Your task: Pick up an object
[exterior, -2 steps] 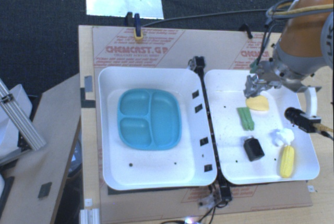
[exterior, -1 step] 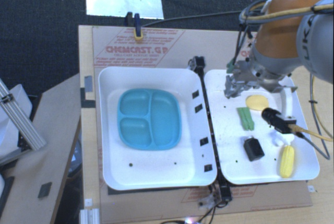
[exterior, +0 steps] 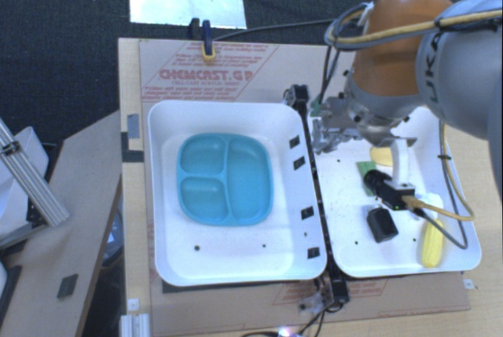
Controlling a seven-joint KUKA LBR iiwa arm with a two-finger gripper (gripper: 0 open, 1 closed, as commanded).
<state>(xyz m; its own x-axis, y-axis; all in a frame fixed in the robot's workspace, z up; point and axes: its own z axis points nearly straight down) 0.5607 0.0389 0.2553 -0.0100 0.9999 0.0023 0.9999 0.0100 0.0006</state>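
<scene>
Two white bins sat side by side on a printed cardboard sheet [exterior: 212, 72] laid over the worktop [exterior: 86, 186]. The left bin [exterior: 161, 170] held one thing, a blue divided plate [exterior: 226, 178], lying flat near its middle and clear of the walls.

The arm [exterior: 440, 68] reached in from the right, its orange band [exterior: 401, 29] above the far end of the right bin [exterior: 346, 249]. The hand [exterior: 326, 137] hung over that bin's far left corner, just beside the rim shared by the two bins. Nothing could be seen in its grip, and whether it was open or closed could not be told, since the wrist hid it from above.

The loose things all lay in the right bin, none of them under the hand. A black block [exterior: 383, 224] lay on the floor of the bin toward its near side. A long yellow thing [exterior: 432, 243] lay near the right wall, pointing roughly from the far side to the near side, apart from the block. Farther back, a green piece [exterior: 365, 169] lay beside a pale yellow piece [exterior: 382, 156], both partly covered by the arm's fittings, so their shapes were unclear. They were the things nearest the hand, though to its right and not touching it.

A blue and yellow clamp [exterior: 206, 41] gripped the far edge of the cardboard.
</scene>
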